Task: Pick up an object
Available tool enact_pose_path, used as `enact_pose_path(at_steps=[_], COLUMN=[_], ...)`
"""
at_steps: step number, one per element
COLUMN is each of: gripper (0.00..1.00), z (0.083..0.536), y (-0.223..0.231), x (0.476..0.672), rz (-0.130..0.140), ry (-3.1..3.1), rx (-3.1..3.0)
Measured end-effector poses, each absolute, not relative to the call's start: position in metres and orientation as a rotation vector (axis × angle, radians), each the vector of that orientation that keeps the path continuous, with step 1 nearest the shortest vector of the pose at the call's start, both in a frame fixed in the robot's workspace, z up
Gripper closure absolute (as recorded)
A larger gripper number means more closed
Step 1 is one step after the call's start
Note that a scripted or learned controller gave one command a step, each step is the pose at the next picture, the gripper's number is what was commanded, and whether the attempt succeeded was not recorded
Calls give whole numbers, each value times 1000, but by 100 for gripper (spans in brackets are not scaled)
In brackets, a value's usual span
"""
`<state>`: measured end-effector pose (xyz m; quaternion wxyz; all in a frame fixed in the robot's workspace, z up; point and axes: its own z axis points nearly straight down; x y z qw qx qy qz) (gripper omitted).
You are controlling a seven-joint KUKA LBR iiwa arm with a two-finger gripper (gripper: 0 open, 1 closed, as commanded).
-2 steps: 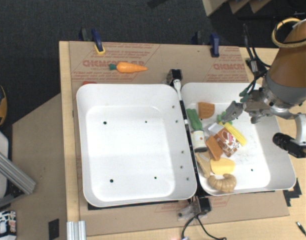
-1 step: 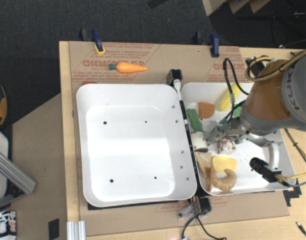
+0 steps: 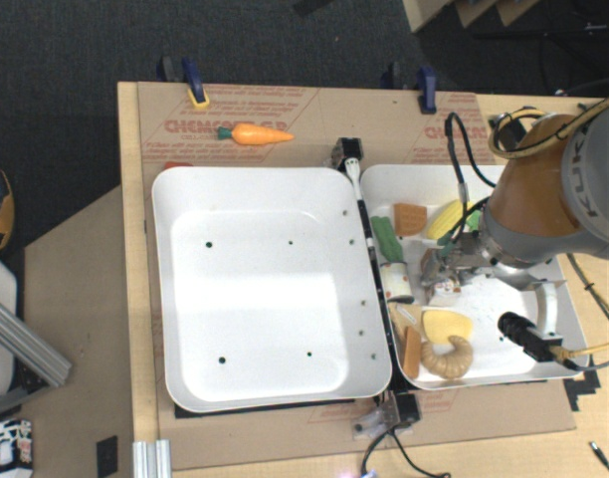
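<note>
The hand (image 3: 446,264) hangs low in the right shallow white bin (image 3: 543,361); its grip cannot be told. A green block (image 3: 386,238) lies left of it, a pale yellow wedge (image 3: 448,325) and curved brown pastry (image 3: 451,358) below.

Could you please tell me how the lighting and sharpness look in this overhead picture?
Camera view: even, bright light; the empty left white bin is nearly washed out, with soft shadow along its rim; the orange toy carrot is sharp; the gripper area looks cluttered and slightly blurred.
</note>
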<state>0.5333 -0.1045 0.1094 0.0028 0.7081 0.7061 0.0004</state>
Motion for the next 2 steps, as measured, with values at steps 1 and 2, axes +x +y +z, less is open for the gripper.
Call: enact_pose_path(at_steps=[1,2], gripper=[100,100], z=[189,246], y=[-49,4], x=[546,614], rz=[10,12], ry=[2225,2224], rx=[2211,2208])
